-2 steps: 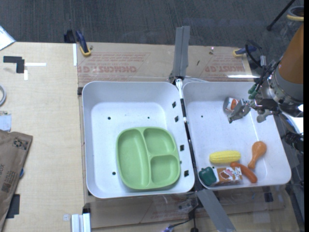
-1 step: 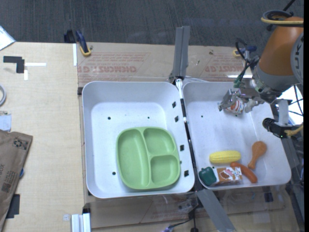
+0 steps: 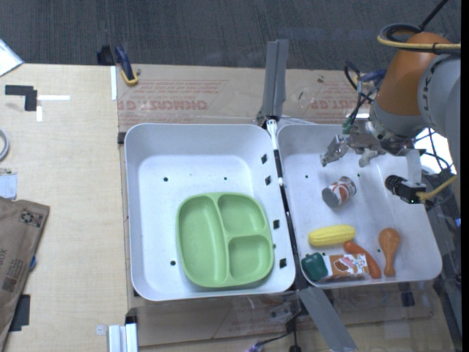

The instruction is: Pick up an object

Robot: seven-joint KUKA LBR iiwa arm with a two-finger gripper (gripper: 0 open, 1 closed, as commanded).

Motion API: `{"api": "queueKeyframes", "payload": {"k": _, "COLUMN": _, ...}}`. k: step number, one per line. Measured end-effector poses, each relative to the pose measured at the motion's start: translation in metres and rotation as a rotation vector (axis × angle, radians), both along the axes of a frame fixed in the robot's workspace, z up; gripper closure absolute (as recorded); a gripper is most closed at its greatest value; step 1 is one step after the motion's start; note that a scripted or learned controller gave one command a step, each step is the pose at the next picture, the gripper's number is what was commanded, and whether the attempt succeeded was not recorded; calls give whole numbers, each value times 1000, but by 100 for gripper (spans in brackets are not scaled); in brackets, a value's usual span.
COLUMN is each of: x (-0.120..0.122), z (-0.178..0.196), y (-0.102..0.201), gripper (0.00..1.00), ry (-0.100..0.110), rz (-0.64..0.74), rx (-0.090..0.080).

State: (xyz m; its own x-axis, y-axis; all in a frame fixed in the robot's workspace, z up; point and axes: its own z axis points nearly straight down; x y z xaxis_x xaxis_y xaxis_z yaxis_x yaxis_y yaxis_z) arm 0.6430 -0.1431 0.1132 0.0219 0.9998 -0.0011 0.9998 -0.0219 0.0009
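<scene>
From where I stand, the gripper (image 3: 350, 149) hangs over the back of the right bin (image 3: 308, 189), its fingers (image 3: 331, 155) spread apart with nothing between them. Just below and in front of it lies a small can (image 3: 339, 192) on its side, apart from the rest. Nearer the front edge sit a corn cob (image 3: 332, 235), a carrot (image 3: 364, 259), a drumstick (image 3: 389, 248) and a green pepper (image 3: 314, 267) beside a flat packet (image 3: 345, 267). The left bin (image 3: 146, 160) holds a green divided plate (image 3: 223, 238). The can looks the easiest target: I would come straight down, straddle its round body across the narrow way, and close gently so it does not roll.
</scene>
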Motion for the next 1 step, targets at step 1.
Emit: {"api": "queueKeyframes", "payload": {"k": 1, "x": -48, "z": -22, "y": 10, "gripper": 0, "ry": 3, "rz": 72, "rx": 1}}
